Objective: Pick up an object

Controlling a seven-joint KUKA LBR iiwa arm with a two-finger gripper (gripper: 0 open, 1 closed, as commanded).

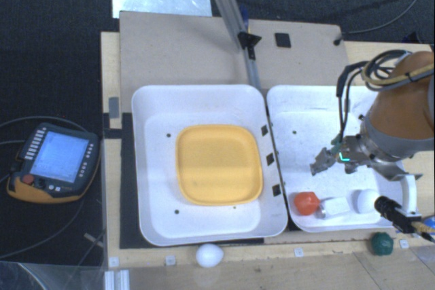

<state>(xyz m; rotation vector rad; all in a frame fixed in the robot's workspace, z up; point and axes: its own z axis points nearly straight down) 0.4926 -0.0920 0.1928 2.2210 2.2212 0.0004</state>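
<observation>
A: Jaws (325, 163) state?
B: Cannot tell from this view; nothing seen held. They hover over the right bin (299, 120) floor.
A: Objects?
B: Red ball (305, 202) below the jaws at the bin's near edge, white cylinder (334, 206) touching it, white ball (366, 200) beyond. Yellow plate (219, 164) in left bin (153, 146).

Two bins sit side by side on the table (183, 44). A plate (219, 164) lies in the left bin (153, 146). The right bin (299, 115) holds a ball (306, 202), a tube (335, 206) and a round object (364, 200) along its near edge, below the hand (325, 161).
</observation>
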